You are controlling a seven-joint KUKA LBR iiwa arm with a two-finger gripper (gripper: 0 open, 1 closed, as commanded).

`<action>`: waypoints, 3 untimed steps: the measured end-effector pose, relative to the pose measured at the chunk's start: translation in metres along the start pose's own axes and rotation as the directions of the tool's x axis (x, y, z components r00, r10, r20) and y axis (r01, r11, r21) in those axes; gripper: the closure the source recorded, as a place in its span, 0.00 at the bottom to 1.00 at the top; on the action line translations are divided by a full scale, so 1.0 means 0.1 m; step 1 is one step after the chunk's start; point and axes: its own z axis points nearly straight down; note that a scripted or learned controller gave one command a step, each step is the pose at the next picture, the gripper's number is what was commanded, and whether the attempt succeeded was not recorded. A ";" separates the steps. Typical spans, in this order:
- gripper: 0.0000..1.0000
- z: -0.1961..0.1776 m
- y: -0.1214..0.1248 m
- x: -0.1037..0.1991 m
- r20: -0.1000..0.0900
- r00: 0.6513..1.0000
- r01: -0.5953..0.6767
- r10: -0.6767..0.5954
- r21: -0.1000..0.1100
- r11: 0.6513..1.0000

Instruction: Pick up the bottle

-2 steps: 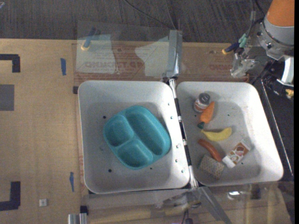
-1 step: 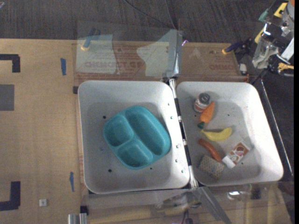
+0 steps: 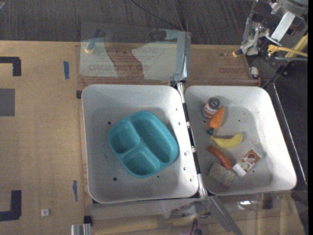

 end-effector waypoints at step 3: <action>1.00 0.31 0.01 -0.87 0.002 0.723 -0.691 0.691 0.001 0.723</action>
